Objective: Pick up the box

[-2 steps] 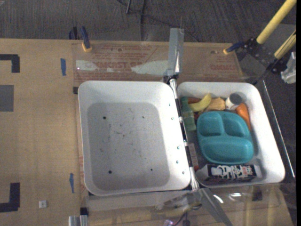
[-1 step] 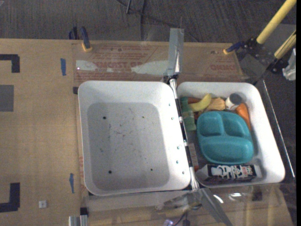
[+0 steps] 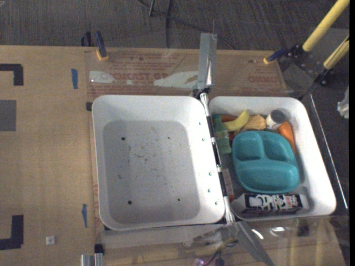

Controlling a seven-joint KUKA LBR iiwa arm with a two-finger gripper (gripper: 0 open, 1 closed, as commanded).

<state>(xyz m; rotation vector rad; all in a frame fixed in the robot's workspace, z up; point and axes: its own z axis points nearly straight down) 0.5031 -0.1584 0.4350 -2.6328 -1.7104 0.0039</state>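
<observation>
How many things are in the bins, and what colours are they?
Teal: 1, the divided tray
Yellow: 1, the banana
Orange: 1, the carrot
Tan: 1, the ridged piece
Green: 1, the block
Black and white: 1, the box
Grey and white: 1, the cup
Total: 7

Box in the right bin: dark face with bold white lettering along its length, too blurred to read.
Clear sheet behind the bins: red print at left, apparently upside down, letters not legible.
Clear sheet, right end: a short red word, also inverted and unreadable.
Blue tape marks on bench: no writing.
</observation>
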